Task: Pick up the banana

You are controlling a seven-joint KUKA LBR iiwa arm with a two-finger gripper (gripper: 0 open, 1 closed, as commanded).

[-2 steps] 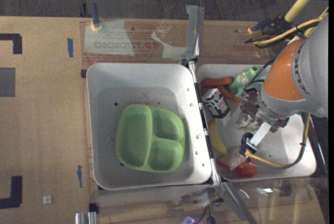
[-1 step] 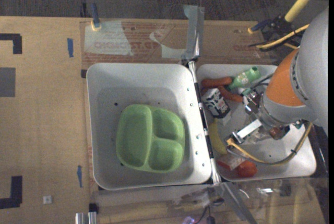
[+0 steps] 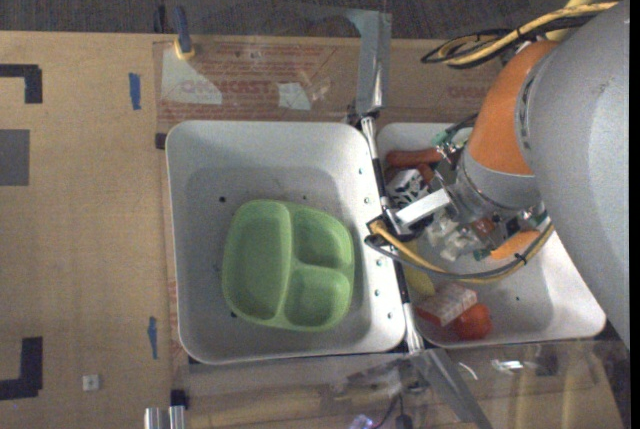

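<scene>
Hanging over the right bin (image 3: 565, 297), the wrist (image 3: 492, 185) hides the jaws; open or clenched, I cannot tell.

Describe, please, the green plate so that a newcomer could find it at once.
Look at the left bin of the two white ones. Near its middle lies the green plate, rounded and split into three compartments. It is large and all green, unlike the small reddish things in the right bin.

- Soft, even light from overhead; the shallow white plastic left bin (image 3: 190, 167) reads bright, without harsh glare.
- The green divided plastic plate (image 3: 288, 264) casts a thin dark shadow along its lower-left edge.
- The big grey robot arm (image 3: 590, 147) looks blurred; the whole frame is soft and grainy.
</scene>
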